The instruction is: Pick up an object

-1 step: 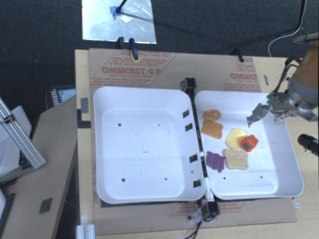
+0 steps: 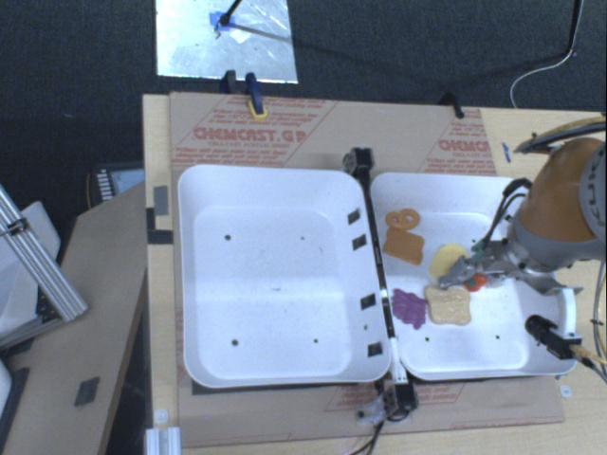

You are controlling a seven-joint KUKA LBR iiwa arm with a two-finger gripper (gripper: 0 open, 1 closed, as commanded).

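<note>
Nearest you, the right bin (image 2: 446, 363) is a shallow white plastic tray with rounded corners. You find four small items in its left half: a purple lumpy piece (image 2: 409, 307) by the divider, a pale toast-shaped slice (image 2: 449, 306) just beside it, a yellow rounded piece (image 2: 446, 257) above the slice, and an orange-brown pretzel-topped piece (image 2: 404, 236) farthest up. All look like soft moulded toy food. A small red spot sits by the yellow piece under the tool; you cannot tell what it is.

The gripper (image 2: 471, 271) hangs low over the bin, its tip between the yellow piece and the toast slice, close to both. You cannot tell whether its jaws are open or closed, nor whether anything sits between them.

The left bin (image 2: 275, 287) has the same white plastic, with a few dark specks on its floor. Black clips (image 2: 365, 301) line the seam between the two bins.

Under both bins lies a brown cardboard sheet (image 2: 313, 126); red print on it reads "CHEMCAST GP", repeated at the right. Farthest from you, a crinkled silvery square (image 2: 226, 25) rests on dark carpet.
</note>
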